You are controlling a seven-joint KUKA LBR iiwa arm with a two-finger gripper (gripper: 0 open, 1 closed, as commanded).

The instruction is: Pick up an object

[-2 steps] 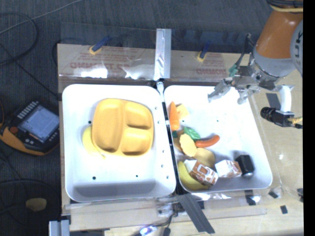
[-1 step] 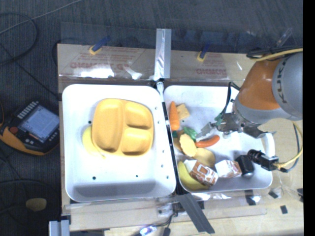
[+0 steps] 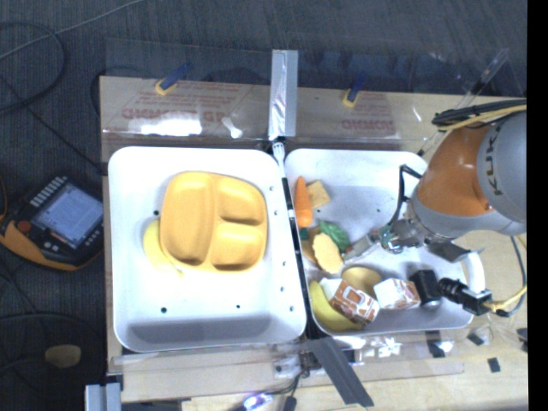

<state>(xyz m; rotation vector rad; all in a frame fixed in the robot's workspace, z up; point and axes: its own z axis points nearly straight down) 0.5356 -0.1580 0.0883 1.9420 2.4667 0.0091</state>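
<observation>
Both white bins (image 3: 128,315) look like smooth moulded plastic with a soft sheen. In the left one, the yellow-orange sectioned tray (image 3: 212,221) is matt plastic, evenly coloured. At 12 o'clock from it, a clear glossy sheet (image 3: 188,114) catches a white glare over the pale bench board (image 3: 116,92), which looks like wood or cardboard (hard to tell which). Between the bins at 12 o'clock stands a brushed grey metal strip (image 3: 283,92). The right bin's toy foods look plastic: a smooth orange carrot (image 3: 302,202), a yellow banana (image 3: 330,313), and a printed brown packet (image 3: 354,302). The arm's orange band (image 3: 454,182) is smooth and semi-gloss. The floor is dark, rough-woven carpet (image 3: 86,24).
</observation>
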